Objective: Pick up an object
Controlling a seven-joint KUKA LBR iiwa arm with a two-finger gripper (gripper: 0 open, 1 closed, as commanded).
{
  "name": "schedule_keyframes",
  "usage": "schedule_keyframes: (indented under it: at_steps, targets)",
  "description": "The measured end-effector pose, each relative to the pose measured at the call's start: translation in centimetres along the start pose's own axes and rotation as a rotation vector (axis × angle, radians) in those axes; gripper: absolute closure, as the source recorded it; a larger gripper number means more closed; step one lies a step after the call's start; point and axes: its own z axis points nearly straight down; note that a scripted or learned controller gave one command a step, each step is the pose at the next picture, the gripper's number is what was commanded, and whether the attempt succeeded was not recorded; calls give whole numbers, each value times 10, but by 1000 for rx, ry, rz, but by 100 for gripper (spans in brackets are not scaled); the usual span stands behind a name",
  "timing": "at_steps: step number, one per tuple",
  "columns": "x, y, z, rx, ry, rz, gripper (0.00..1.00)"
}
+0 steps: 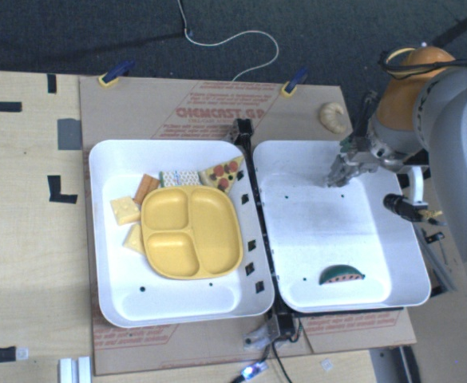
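A small watermelon-slice toy (342, 275) lies near the front edge of the right bin (313, 222). In the left bin (109, 214) a yellow divided plate (191, 231) covers most of the floor, with a pizza-slice toy (223, 172), a brown cracker (146, 187) and pale yellow pieces (124, 211) around its back and left side. My gripper (338, 174) hangs over the back right part of the right bin, well behind the watermelon slice. Nothing shows between its fingers.
A beige lump (335, 117) rests on the cardboard behind the right bin. The black divider clips (249, 206) run between the two bins. A white cable (233, 42) loops across the dark floor at the back. Blue-and-yellow clamps (117, 72) hold the cardboard's back corners.
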Motion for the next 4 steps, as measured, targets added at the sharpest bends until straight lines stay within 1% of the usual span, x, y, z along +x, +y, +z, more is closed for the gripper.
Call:
schedule_keyframes:
  at_steps: [1,2,3,4]
  targets:
    - [0,11,-58,-5,3,2,100]
    - [7,13,-103,-3,3,2,100]
    - [8,14,-131,-1,4,3,100]
    - [62,-14,-137,3,5,-1,100]
